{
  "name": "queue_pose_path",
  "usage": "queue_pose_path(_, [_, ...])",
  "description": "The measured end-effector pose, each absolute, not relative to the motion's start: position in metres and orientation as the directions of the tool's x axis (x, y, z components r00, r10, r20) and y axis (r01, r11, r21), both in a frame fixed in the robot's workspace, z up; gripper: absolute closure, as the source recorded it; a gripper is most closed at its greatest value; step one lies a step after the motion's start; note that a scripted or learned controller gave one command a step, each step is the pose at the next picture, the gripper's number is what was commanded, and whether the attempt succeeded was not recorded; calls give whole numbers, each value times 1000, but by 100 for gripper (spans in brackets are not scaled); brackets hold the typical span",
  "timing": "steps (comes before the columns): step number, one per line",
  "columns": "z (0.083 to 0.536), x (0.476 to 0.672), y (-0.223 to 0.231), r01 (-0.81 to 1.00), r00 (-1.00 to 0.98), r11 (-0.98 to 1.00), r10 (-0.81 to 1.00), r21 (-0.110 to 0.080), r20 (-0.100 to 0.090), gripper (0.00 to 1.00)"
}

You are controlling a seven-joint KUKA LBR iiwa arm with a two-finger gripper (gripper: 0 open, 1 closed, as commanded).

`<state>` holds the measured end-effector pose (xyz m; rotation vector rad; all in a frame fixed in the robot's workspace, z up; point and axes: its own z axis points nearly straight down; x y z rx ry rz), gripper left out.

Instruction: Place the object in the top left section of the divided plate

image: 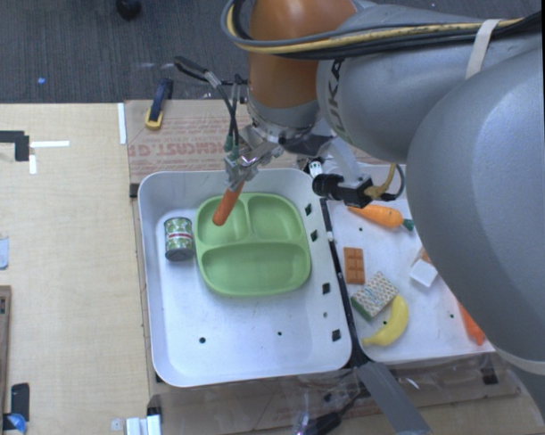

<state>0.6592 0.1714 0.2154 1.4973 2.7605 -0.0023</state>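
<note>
Over the far edge of the left bin (pixel 170 349), the hand (pixel 242 161) is closed on the upper end of an orange carrot-like stick (pixel 227 205), which slants down with its lower tip in or just above the top left section of the green divided plate (pixel 256 266). This looks like the placing step. Next: open the hand so the stick settles inside that section, clear of the can (pixel 178 238) beside the plate.

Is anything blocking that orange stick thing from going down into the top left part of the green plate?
Nothing visible does. The gripper holds the carrot slanted, its lower end over the green divided plate's top left section, which looks bare. The small can stands beside the plate, off to the left.
</note>
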Motion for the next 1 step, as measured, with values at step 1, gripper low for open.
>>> queue_pose_path(1, [216,659,171,838,-545,545,838,0,-2,0])
